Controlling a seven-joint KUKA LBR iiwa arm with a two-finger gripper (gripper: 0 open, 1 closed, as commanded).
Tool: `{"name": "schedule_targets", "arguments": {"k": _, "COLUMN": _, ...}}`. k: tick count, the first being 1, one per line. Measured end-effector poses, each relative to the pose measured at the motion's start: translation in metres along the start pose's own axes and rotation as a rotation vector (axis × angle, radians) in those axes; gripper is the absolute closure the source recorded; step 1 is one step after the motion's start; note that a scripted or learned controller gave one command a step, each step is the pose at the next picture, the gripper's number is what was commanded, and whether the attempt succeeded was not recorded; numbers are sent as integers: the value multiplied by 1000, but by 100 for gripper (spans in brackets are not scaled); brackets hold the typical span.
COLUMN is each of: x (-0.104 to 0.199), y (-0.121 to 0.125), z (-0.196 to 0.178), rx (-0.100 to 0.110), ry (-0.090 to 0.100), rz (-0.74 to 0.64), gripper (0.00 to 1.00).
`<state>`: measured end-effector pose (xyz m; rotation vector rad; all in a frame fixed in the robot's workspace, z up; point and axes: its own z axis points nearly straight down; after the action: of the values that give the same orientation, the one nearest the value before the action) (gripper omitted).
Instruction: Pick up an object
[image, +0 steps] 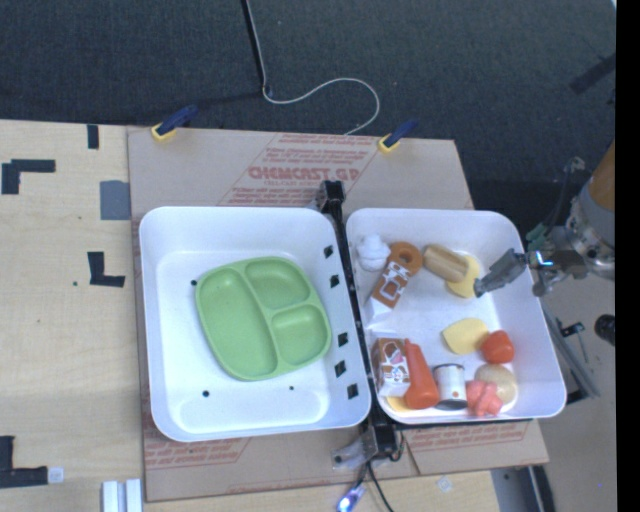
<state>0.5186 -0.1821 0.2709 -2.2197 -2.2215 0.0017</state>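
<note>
**Gripper poised at the right bin's edge, above the toy food**

A sheet of brown cardboard covers the bench, held at its far edge by two clamps, one yellow and blue and one blue. On it sit the two bins side by side. The left bin holds a green divided plate, three compartments, lying flat near the bin's middle. The right bin holds a scatter of small toy foods.

The arm comes in from the right, over the right bin's right rim. Its gripper reaches inward over the upper right part of that bin; one dark finger shows, slanting down toward the left. Whether it is open or closed cannot be told, and nothing is seen in its grasp.

The nearest object is a tan and yellow piece, lying just left of the gripper tip, seemingly touching or almost touching it. Left of that lie a brown ring-shaped piece, a small white figure and an orange packet. Below the gripper lie a yellow lump and a red tomato-like ball beside it. Along the near edge lie a red bottle, a printed packet, a small can and a pink piece.
</note>
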Motion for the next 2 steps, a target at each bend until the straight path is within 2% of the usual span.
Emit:
{"name": "schedule_targets", "arguments": {"k": 1, "x": 74, "y": -36, "z": -55, "rx": 1, "ry": 1, "rz": -2, "gripper": 0}}
{"name": "schedule_targets", "arguments": {"k": 2, "x": 74, "y": -35, "z": -64, "rx": 1, "ry": 0, "rz": -2, "gripper": 100}}
